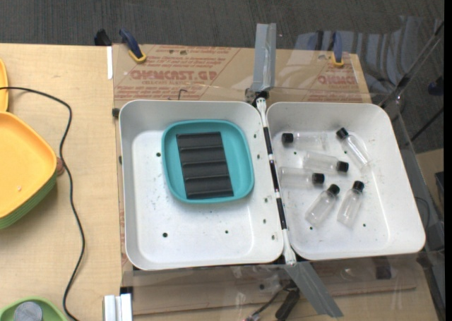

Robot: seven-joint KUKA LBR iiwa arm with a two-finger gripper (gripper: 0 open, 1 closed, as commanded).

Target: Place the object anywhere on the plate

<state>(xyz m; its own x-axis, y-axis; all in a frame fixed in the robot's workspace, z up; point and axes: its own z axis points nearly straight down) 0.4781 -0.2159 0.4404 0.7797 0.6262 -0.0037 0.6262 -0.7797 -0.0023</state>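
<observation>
Whether the gripper is released or clenched cannot be told from this view.

The right-hand shallow white bin (395, 171) holds the task's things: small clear plastic vials with black caps (351, 203), about six of them, though their clear bodies fade into the white floor and the count is hard to fix. One vial lies tilted at the bin's 1 o'clock, its cap (342, 132) toward the top. Another lies near the middle, its cap at 3 o'clock of its body. A third lies at 10 o'clock, close to the seam between the bins. Two more lie side by side at 6 o'clock, near each other but apart, caps pointing up the frame.

At 9 o'clock of that bin, touching it along the seam, sits the left-hand shallow white bin (141, 192). A teal rounded-square plate (244, 164) rests in its upper half, and a dark ribbed rectangular pad (204, 164) lies on the plate's middle.

At 12 o'clock of both bins a brown cardboard sheet with red print (183, 69) lies flat, with a blue-and-yellow clamp (132, 44) at its left corner and a grey metal post (265, 58) standing above the seam. Far out at 9 o'clock, a stack of yellow dishes (25, 164) rests on the wooden bench (85, 256), crossed by a black cable (71, 192).
</observation>
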